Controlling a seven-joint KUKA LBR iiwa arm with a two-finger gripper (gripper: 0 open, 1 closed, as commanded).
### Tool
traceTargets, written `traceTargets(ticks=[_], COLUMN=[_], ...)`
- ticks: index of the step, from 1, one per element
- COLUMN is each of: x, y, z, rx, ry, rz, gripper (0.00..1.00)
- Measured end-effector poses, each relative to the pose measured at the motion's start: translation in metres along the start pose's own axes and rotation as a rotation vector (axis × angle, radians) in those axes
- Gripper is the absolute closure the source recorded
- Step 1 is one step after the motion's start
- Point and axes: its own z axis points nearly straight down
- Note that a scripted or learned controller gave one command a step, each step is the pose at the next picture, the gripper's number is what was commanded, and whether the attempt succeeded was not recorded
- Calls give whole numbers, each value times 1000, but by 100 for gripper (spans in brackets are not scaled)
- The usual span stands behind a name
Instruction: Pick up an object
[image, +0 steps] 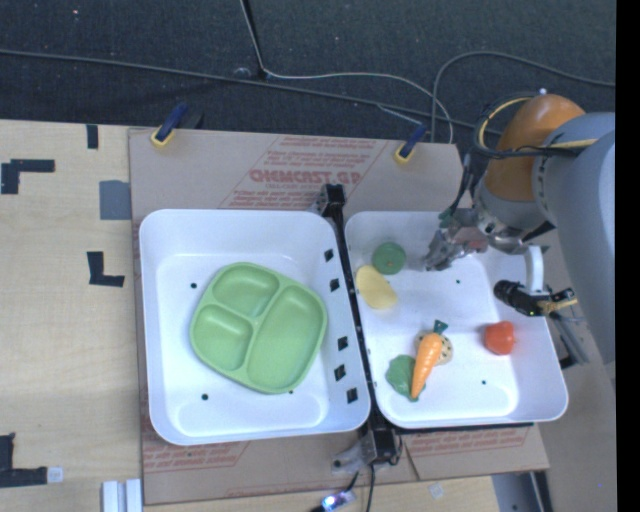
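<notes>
Reaching in from the right, the grey arm hangs its gripper over the far part of the right bin, and whether the jaws are open or shut cannot be told from this slant; nothing is seen between them.

Left bin: holds a green divided plate, lying flat and well apart from the gripper.

Right bin: holds five small toys. Nearest the gripper is a green round piece, just beside it to the left. A pale yellow piece lies a little nearer the viewer, close to the bin's left wall. A toy carrot lies near the middle, a green leafy piece touches it on the left, and a red piece sits apart at the right.

Judgement: the step in hand appears to be the approach to a grasp, likely on the green round piece. To do it well, the jaws should descend straddling the piece, centred, clear of the bin wall.

Orientation: the round piece shows no evident long axis. The carrot's long axis runs steeply, leafy top away from the viewer and rightward, tip toward the viewer and leftward; a grasp there should close across that axis.
</notes>
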Motion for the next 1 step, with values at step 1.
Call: traceTargets(ticks=[1], x=[5], y=[-1], z=[-62], rx=[-2], ry=[4], rz=[3], gripper=[100])
